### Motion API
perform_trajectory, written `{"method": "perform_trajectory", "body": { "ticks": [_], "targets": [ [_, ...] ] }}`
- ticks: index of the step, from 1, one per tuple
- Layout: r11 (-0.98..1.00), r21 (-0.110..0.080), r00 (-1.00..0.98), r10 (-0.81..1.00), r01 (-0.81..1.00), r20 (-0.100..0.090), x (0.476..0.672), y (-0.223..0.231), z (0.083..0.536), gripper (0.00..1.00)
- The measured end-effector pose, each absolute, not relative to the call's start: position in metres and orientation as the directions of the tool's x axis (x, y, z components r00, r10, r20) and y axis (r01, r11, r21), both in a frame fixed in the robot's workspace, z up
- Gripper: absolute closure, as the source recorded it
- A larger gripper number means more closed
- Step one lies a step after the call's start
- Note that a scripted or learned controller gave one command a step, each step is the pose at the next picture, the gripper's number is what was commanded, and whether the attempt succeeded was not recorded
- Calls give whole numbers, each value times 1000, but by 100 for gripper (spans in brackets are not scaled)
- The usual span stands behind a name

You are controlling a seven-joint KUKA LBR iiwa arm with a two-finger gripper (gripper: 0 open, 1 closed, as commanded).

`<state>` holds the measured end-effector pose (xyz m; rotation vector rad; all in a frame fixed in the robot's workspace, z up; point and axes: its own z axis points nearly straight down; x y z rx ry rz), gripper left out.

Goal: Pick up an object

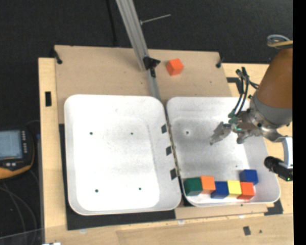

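Blocks are what we are after, and they all lie in a row along the near wall of the right bin (194, 108): a green block (193, 186), an orange block (208, 182), a blue block (220, 189), a yellow block (234, 188), a red-orange block (247, 189) and a second blue block (249, 176) just behind it, most of them touching their neighbours. One more orange cube (174, 67) sits outside the bins on the brown board at the back of the table (143, 231). We see the end effector (228, 133) hanging over the middle of the right bin, well apart from the row, with nothing between its fingers; they look spread apart, one reaching toward the bin's centre. The left bin (71, 137) holds no blocks. We judge the task barely begun: no block is lifted, and choosing one, descending, closing and raising all remain. The tight packing against the wall may make a clean grasp awkward.
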<state>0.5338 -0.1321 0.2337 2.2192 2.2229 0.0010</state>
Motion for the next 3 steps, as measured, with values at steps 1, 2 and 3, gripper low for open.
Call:
{"method": "perform_trajectory", "body": {
  "ticks": [1, 2, 3],
  "targets": [
    [-4, -6, 4, 1000, 1000, 0, 496, -180, 120, 0],
    [3, 5, -3, 1000, 1000, -2, 555, -213, 98, 0],
    [5, 5, -5, 1000, 1000, -2, 544, -188, 142, 0]
  ]
}}
